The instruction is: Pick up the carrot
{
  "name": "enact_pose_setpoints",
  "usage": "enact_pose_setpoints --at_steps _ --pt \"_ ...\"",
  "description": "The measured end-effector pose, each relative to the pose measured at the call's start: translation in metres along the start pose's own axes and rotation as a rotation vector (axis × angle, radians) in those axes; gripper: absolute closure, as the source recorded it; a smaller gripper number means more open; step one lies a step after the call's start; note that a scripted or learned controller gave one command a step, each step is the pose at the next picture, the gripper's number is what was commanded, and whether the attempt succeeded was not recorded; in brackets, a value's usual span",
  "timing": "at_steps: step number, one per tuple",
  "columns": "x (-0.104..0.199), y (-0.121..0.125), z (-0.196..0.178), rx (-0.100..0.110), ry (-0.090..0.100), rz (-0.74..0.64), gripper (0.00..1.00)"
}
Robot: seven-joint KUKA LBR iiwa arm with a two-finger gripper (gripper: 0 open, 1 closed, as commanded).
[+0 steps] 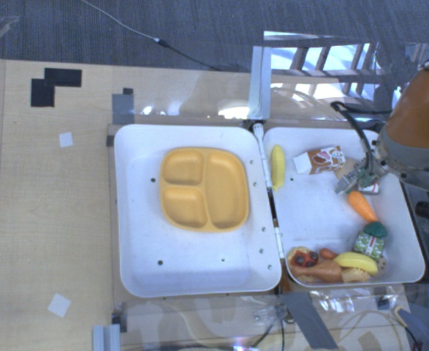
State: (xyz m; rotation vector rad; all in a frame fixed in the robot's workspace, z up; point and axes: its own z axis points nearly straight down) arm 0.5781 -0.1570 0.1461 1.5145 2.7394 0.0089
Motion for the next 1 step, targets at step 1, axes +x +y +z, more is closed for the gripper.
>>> enact_pose_setpoints --at_steps 1 --pt "0.0833 0.0247 -0.0545 0.002 0.003 0.215 1.00"
